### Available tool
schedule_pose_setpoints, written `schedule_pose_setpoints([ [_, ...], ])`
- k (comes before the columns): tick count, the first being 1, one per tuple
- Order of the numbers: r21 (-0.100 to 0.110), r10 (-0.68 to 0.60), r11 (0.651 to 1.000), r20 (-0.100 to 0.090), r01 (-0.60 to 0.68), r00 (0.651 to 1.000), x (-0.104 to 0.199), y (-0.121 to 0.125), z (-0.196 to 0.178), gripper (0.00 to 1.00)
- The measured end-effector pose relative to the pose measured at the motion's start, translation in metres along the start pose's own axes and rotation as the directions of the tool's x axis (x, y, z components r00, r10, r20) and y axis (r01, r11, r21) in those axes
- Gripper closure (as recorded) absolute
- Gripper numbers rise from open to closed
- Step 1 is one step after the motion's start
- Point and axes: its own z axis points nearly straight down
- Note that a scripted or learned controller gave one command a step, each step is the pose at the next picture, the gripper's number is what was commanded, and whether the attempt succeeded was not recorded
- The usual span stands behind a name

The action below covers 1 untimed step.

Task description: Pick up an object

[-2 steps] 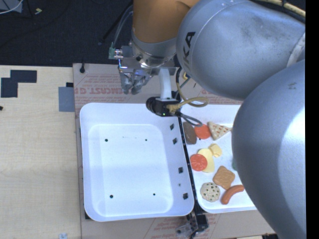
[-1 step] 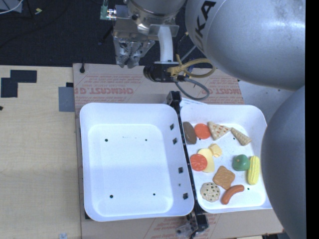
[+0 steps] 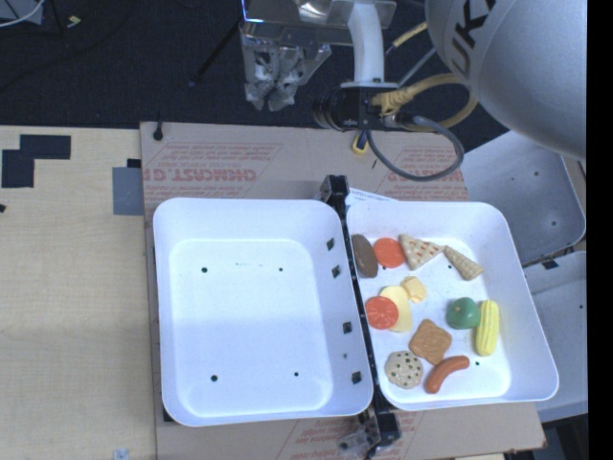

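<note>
Mirrored red lettering is showing on the cardboard sheet (image 3: 287,166) behind the bins, and dark letters "UK" are showing on the grey arm (image 3: 508,46).

Tool (image 3: 273,89) raised behind bins — toy food (image 3: 428,341) in right bin (image 3: 532,353).

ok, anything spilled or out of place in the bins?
Nothing stands out. All the toy food, corn cob, sausage, cookie and the rest, sits inside the right bin; nothing lies on the bench.

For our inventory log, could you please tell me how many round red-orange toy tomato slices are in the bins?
2, both in the right white bin: one round red-orange tomato slice near its far edge, another lower, beside the divider. None looks hidden.
</note>
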Motion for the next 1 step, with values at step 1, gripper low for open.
schedule_pose_setpoints([
  [1, 0.020, 0.000, 1.000, 0.009, 0.000, 1.000, -0.0087, -0.0962, 0.1097, 1.00],
])
